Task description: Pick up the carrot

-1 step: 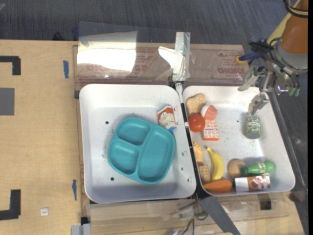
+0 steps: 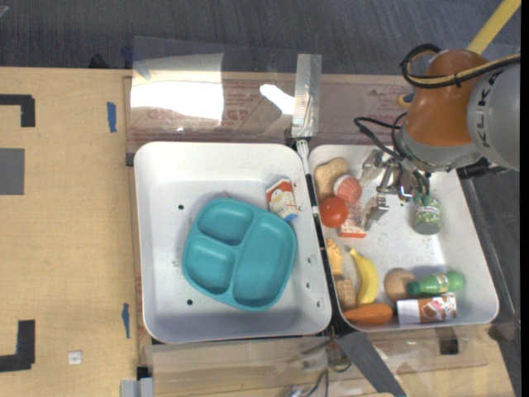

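In the left bin, a teal divided plate is seen, with a small carton at its upper right edge. In the right bin, the carrot is found against the near wall, just under a banana and beside a small bottle. The gripper is held over the far part of that bin, well apart from the carrot; whether it is open or closed cannot be told. A miss is judged likely, since the wall and banana crowd the carrot closely.
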Available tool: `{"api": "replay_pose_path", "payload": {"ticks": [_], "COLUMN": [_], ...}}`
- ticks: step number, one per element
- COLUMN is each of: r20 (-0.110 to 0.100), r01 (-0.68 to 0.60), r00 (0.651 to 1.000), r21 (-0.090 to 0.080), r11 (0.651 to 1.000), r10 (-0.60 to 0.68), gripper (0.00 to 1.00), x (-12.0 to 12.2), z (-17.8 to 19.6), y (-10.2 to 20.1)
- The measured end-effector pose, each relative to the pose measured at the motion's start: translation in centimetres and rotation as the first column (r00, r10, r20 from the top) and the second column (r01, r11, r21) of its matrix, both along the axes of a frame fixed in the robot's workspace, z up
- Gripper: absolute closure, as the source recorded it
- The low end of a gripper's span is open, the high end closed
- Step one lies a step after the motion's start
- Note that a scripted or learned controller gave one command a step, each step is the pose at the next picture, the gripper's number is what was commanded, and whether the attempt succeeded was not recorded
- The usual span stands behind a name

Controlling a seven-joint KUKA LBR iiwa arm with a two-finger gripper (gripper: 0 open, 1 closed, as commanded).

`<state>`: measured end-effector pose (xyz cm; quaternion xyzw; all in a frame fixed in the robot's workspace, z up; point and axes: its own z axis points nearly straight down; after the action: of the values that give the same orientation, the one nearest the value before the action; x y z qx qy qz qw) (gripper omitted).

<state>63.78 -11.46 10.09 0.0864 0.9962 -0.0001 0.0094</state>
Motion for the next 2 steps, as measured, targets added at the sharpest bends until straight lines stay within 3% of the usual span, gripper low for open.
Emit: {"api": "replay_pose_path", "payload": {"ticks": [1, 2], "r20": [-0.012, -0.019], "r01": [0.382, 0.237], "r00": [0.924, 0.971], "r21": [0.005, 0.003], "r11": [0.924, 0.971], "r10": [-0.382, -0.237], "gripper": [0.0, 0.0], "x": [-7.5, -15.7], "z": [8.7, 8.4], "y": [3.6, 9.6]}}
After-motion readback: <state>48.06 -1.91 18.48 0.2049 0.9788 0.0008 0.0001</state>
